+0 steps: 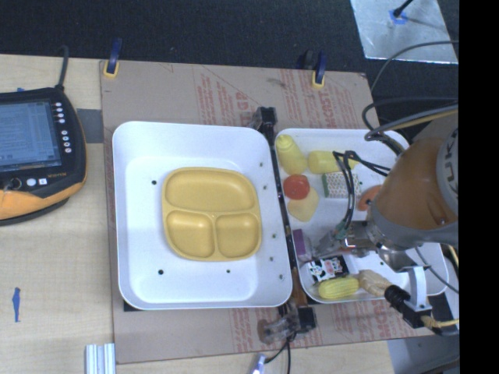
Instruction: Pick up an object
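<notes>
The right bin [390,140] holds several small things. At its far left are a yellow bottle-shaped piece [290,154], a yellow lemon-like piece [322,162], a red ball [296,185] on a pale yellow piece [306,206], and a white dotted block [338,184]. Along the near edge lie a corn cob [338,288], a black-and-white item [326,269], a beige piece [373,280] and a purple strip [299,245]. My gripper [347,244] hangs low in this bin, just above the black-and-white item. The orange-banded wrist [409,197] hides the bin's right half.
A yellow three-compartment plate [212,213] lies in the left bin [140,154]. A tablet-like pendant [35,150] rests on the bench at far left. Clamps [265,118] sit where the bins meet, and cables [390,135] loop over the right bin's far side.
</notes>
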`<action>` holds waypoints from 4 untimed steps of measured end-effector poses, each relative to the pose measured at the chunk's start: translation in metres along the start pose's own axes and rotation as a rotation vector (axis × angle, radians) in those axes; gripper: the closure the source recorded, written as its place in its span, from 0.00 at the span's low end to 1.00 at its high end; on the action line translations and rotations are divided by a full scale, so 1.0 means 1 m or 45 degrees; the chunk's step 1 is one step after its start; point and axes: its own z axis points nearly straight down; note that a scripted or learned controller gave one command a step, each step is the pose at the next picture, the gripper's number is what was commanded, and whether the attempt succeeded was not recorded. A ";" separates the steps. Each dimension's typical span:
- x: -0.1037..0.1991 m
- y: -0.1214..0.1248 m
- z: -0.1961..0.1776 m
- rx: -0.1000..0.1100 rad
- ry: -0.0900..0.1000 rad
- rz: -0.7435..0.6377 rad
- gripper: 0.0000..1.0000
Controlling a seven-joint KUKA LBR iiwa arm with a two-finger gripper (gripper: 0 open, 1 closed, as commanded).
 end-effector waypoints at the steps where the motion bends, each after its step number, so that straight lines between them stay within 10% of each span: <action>1: -0.068 0.058 -0.001 -0.002 0.000 0.004 0.00; 2: -0.036 0.013 0.000 0.000 0.000 0.001 0.00; 3: -0.037 0.013 -0.010 0.004 -0.001 -0.005 1.00; 4: 0.037 0.055 -0.101 -0.001 0.002 0.002 1.00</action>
